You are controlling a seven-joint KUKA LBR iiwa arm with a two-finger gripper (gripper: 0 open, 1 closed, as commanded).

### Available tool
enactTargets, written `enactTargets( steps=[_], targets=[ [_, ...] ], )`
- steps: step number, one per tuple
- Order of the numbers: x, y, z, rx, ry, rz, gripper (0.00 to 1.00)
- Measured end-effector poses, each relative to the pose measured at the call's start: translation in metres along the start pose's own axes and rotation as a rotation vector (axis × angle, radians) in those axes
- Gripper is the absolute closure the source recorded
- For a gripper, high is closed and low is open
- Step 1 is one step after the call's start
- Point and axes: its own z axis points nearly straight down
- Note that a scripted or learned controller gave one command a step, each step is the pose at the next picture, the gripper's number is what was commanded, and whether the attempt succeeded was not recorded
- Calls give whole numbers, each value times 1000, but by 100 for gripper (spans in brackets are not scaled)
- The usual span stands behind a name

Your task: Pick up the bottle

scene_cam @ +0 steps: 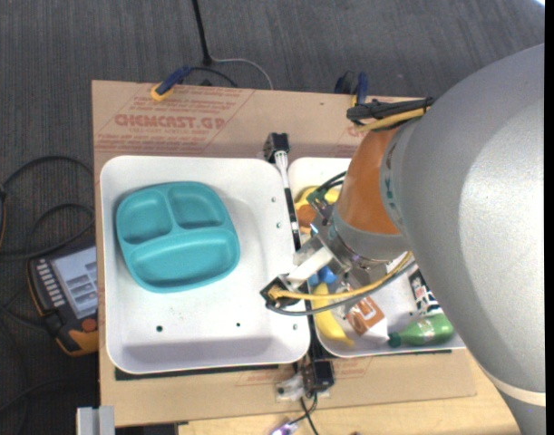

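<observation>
A green bottle (pixel 425 332) lies on its side at the front edge of the right bin (pixel 324 172). The grey arm with its orange band (pixel 365 188) covers most of that bin. My gripper (pixel 324 279) points down over the bin's left part, near the divider, wrapped in yellow and black cables. It is to the left of the bottle and apart from it. Nothing can be seen held in it.
A teal divided plate (pixel 175 234) lies in the left bin (pixel 204 347). In the right bin a yellow object (pixel 329 323) and an orange-and-white item (pixel 365 316) sit beside the bottle. A black-and-white pack (pixel 422 294) lies behind the bottle.
</observation>
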Motion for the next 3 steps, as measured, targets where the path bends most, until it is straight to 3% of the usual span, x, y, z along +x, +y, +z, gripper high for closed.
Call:
enactTargets(
  steps=[1,2,3],
  targets=[
    [61,-109,-46,-1,2,90,0],
    [54,-96,87,-1,-1,75,0],
    [75,-131,-61,0,4,192,0]
  ],
)
